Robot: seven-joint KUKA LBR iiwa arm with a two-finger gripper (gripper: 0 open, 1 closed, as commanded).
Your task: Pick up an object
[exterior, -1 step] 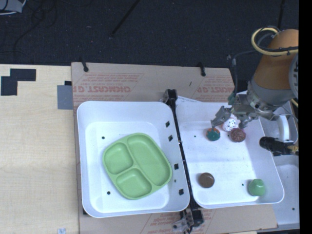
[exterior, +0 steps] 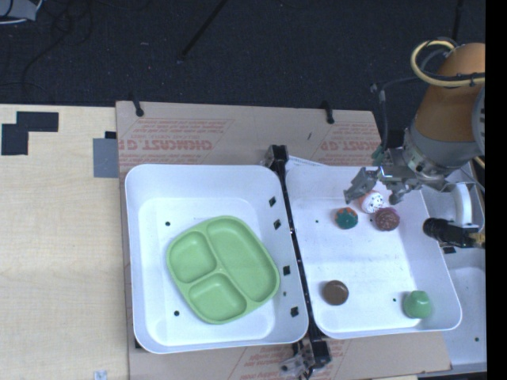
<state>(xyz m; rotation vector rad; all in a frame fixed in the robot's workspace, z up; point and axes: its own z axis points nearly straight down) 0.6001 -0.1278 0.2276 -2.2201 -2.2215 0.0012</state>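
White speckled ball sits between the gripper fingers.

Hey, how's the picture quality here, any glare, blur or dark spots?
Camera view: soft and slightly blurry throughout; the white bins look bright but keep their edges; the small objects near the gripper are fuzzy; the floor above the bench is dark, with little detail.

A green divided tray lies in the left bin, tilted askew. Both bins sit on a cardboard sheet printed with red lettering, on a pale wood table. Black and grey patches mark the table's far left.
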